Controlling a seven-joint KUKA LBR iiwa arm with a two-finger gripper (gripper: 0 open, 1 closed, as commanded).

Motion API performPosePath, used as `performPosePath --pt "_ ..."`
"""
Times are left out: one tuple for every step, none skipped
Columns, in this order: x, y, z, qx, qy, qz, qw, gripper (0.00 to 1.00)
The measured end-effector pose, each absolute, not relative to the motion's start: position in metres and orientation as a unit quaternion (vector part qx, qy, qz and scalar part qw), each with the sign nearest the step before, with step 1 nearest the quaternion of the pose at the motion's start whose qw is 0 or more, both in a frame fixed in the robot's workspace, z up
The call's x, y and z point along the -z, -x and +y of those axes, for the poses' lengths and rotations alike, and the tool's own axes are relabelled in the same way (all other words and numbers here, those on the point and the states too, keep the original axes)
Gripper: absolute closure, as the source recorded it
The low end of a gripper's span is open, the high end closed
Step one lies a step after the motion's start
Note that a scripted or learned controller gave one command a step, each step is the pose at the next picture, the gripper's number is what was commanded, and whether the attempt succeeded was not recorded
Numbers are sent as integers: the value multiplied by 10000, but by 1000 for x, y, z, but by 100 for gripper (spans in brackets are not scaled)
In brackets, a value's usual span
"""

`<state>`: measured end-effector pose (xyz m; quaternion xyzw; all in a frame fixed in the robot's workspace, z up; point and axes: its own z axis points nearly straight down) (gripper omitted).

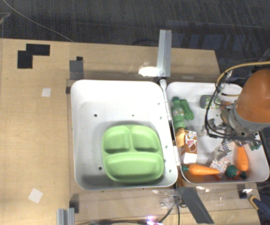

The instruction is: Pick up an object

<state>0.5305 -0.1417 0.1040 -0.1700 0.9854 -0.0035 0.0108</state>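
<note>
The right bin (198, 90) holds several small objects. A green bottle (179, 111) lies at its left wall, with a brown-and-white packet (190, 143) below it. An orange carrot (203, 170) lies along the front edge, and a second carrot (242, 158) stands more upright at the right. Between them sit a small patterned packet (220, 163) and a red-and-green piece (233, 173). The arm's orange band (261, 96) hangs over the right half of this bin, and the gripper (229, 134) below it points down among the objects near the patterned packet.
The left bin (85, 125) holds a green divided plate (133, 153) near its front right. A metal post (164, 53) stands behind the wall between the bins. Cables loop beside the arm's wrist. Bare wooden bench lies to the left.
</note>
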Motion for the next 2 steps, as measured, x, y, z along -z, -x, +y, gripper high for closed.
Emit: performPosePath --pt "-88 -609 -178 16 1183 9930 69 0" --pt "-89 -574 -173 13 955 9954 67 0"
